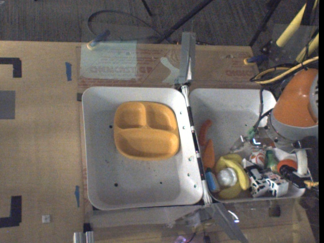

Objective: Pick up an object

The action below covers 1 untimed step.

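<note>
Two shallow white bins sit side by side on a brown bench (35, 161): the right bin (223, 103) lies under the gripper (258, 142), the left bin (96, 186) well apart from it towards the view's left. Beyond the left bin, farther from the gripper, lies a clear lettered sheet (114, 59) with blue tape (68, 71) beside it. Yellow cables (283, 72) curl just above the gripper; black stand legs (195, 8) cross the dark floor beyond.
</note>
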Available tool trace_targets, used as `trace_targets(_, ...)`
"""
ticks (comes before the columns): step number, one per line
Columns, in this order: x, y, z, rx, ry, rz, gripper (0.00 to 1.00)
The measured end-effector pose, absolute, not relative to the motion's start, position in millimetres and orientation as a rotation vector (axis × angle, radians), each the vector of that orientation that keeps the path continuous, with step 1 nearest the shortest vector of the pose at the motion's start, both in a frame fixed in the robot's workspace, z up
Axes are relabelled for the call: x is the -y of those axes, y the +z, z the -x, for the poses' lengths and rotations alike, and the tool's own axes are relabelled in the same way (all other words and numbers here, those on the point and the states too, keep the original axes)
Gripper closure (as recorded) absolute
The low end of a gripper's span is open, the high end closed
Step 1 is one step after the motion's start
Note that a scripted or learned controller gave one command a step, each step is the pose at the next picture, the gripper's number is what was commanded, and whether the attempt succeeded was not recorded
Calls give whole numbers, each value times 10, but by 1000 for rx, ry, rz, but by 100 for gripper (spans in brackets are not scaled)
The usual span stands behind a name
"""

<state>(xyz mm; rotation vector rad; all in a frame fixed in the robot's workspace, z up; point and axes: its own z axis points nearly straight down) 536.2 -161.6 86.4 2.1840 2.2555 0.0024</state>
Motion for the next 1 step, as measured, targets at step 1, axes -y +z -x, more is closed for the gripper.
trace_targets(1, 1762, 865, -4993, -2440, 6, -1971, 0)
